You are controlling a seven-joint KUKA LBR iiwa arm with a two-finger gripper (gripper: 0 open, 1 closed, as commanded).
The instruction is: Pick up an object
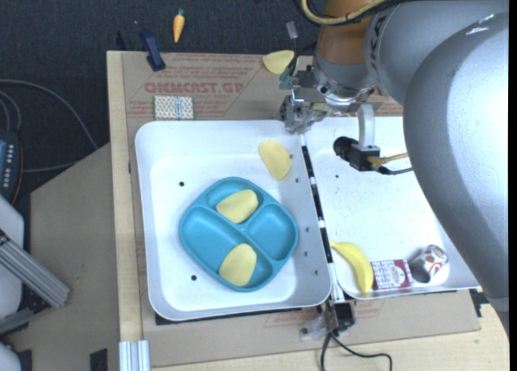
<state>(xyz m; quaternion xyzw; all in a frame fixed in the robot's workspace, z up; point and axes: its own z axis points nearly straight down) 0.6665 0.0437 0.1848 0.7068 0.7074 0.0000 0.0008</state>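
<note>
gripper (297, 116): you see it over the left bin (153, 167) far rim; finger state can't tell
tray (202, 236): blue, in left bin

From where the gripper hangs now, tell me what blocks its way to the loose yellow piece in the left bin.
Nothing visible does. The gripper hangs over the back rim of the left bin, and the yellow piece lies on bare bin floor just in front of it, apart from the blue tray.
</note>
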